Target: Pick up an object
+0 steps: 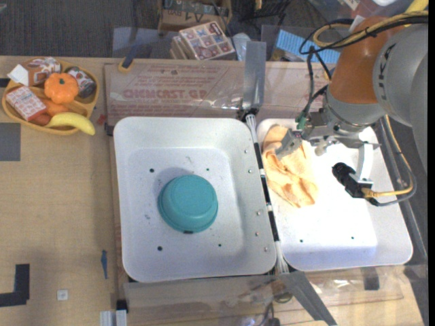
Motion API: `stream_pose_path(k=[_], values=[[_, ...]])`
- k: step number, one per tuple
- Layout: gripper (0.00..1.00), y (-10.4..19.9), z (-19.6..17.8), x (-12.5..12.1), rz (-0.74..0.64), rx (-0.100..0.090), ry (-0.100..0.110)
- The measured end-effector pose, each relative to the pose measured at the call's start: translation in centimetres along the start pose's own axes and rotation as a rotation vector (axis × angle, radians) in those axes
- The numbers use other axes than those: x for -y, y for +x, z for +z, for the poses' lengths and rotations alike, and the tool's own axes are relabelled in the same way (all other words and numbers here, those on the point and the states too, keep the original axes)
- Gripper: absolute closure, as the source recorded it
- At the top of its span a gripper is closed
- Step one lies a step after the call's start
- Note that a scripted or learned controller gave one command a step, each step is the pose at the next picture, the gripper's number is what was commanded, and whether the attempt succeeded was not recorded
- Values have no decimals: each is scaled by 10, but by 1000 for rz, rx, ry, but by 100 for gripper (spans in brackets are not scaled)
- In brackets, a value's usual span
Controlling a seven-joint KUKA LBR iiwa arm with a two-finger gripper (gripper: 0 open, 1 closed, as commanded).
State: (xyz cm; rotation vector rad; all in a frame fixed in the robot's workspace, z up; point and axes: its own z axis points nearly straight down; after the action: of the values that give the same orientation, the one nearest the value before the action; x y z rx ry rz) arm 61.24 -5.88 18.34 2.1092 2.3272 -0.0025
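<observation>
The pincer (298, 140) hangs over the upper left part of the right bin (353, 240), and its tip is right at the top edge of an orange-yellow cloth (291, 175). The cloth lies crumpled in this bin, just below the pincer and a little to its left, against the wall next to the other bin. If the pincer is open or closed I cannot tell — its fingers are small and mix with the cloth, and no object is clearly seen between them. To the right of the pincer and a bit lower, a black part with a cable (349, 179) hangs over the same bin.

Well to the left of the pincer and lower stands the left bin (136, 148); it holds one teal bowl (188, 203), turned upside down, near its middle.

Far to the left, beyond both bins, a yellow dish (13, 107) carries toy food — an orange pumpkin (61, 88), a banana (71, 121) and small printed boxes.

Above and to the left of the pincer lies a flat brown cardboard (177, 97) with red letters, too faint to read.
</observation>
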Motion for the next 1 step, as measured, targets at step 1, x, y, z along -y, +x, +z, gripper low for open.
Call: stream_pose_path(k=[1], values=[[0,-25,0,57,-144,-2,3]])
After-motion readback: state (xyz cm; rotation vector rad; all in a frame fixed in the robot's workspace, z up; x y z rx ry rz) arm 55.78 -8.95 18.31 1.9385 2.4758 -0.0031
